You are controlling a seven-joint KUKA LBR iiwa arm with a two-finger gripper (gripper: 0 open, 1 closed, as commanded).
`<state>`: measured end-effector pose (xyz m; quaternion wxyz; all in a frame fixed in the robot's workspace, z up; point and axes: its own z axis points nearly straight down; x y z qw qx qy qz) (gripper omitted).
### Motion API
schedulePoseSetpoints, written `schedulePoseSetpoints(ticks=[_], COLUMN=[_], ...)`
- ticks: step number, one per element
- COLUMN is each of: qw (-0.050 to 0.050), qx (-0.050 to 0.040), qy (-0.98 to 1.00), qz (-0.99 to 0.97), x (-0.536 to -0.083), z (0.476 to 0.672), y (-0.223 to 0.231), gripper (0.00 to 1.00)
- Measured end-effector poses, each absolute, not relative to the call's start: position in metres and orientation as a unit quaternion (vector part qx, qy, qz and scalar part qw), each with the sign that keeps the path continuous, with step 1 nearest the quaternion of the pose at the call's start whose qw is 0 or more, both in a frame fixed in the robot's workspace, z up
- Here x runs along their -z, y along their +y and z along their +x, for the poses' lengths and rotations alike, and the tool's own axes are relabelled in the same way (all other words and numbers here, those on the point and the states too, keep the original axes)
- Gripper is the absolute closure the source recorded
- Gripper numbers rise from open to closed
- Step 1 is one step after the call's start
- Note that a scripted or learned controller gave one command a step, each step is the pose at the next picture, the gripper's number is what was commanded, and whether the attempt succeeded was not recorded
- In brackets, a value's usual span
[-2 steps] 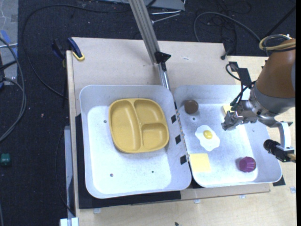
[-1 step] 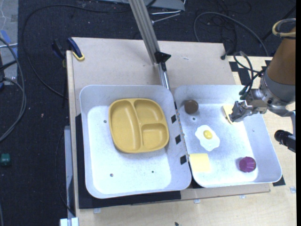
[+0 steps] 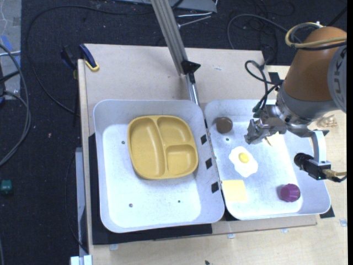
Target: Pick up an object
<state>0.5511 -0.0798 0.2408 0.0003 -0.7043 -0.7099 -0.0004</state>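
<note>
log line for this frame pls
gripper over right bin | near fried egg | nothing visibly held | yellow tray in left bin

One fixed camera looks down aslant on both bins (image 3: 110, 214).

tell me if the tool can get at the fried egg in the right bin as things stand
Probably yes. The tool hangs just up and right of the fried egg, which lies flat with bare bin floor around it; the yellow slice and brown piece sit apart.

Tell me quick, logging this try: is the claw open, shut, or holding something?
Claw: cannot be told; it hangs over the right bin, above the fried egg, with nothing visibly held.
</note>
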Motion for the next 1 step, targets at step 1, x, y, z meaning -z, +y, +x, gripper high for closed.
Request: schedulePoseSetpoints(ticks=[1], qw=[0.0], qx=[0.0007], qy=[-0.71], qz=[-0.704], x=[-0.2476], z=[0.5504], y=[-0.0247], gripper=[1.0])
